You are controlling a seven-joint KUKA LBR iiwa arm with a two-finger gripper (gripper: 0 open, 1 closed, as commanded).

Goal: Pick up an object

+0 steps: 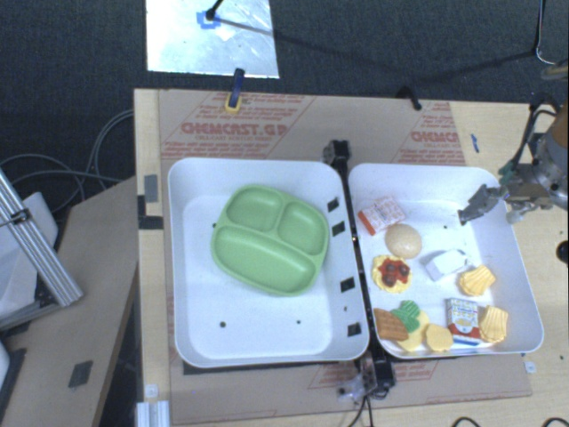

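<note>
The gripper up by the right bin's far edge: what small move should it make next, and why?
Probably ease down and left toward the small white block. The gripper hangs above the right white bin near its far edge with nothing between its fingers, and that block lies closest.

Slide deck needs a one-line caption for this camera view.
Gripper hovers over right bin of toy food; green divided plate sits in left bin.
</note>
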